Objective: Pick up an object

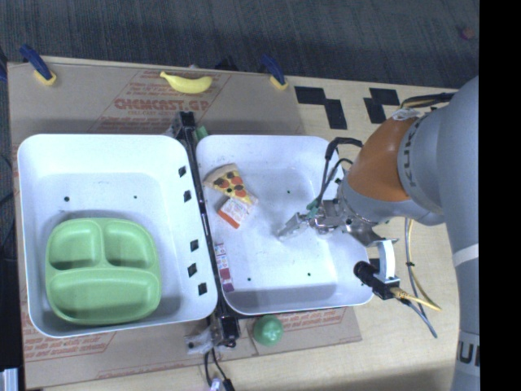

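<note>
While my gripper hangs low in the right bin, whether it is spread or closed I cannot tell | risk: closing on bare floor, pizza slice and carton lie apart to its left | left bin: green divided tray

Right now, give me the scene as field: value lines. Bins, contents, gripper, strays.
left bin: holds a green tray, lower left part
right bin: holds a pizza slice and a small carton, touching, near the divider
gripper: low over the right bin's floor, right of the carton, nothing between its fingers
outside bins: banana on the cardboard above, green ball below the right bin
</note>
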`<state>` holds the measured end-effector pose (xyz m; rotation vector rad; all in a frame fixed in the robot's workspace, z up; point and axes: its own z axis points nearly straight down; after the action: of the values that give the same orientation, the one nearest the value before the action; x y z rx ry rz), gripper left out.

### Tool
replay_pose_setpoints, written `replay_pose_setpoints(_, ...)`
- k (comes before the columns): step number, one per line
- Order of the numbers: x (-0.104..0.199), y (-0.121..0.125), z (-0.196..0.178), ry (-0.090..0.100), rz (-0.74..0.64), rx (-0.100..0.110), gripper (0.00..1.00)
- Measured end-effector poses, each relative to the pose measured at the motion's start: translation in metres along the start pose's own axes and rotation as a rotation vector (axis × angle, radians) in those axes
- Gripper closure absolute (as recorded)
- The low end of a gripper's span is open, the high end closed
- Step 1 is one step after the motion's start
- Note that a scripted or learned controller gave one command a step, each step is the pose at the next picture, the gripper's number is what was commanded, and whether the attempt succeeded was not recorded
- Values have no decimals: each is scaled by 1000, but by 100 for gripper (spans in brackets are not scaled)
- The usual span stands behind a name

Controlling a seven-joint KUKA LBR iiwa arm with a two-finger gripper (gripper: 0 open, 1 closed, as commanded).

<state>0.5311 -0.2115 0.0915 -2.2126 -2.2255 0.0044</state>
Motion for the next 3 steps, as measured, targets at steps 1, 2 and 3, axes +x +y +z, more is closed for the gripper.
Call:
replay_pose_setpoints(1, 83, 63, -1, 1, -4, -2, 0)
replay_pose_setpoints(2, 82, 63, -11, 0, -4, 0, 100)
replay_pose_setpoints(3, 74, 96, -143, -2, 0, -9, 100)
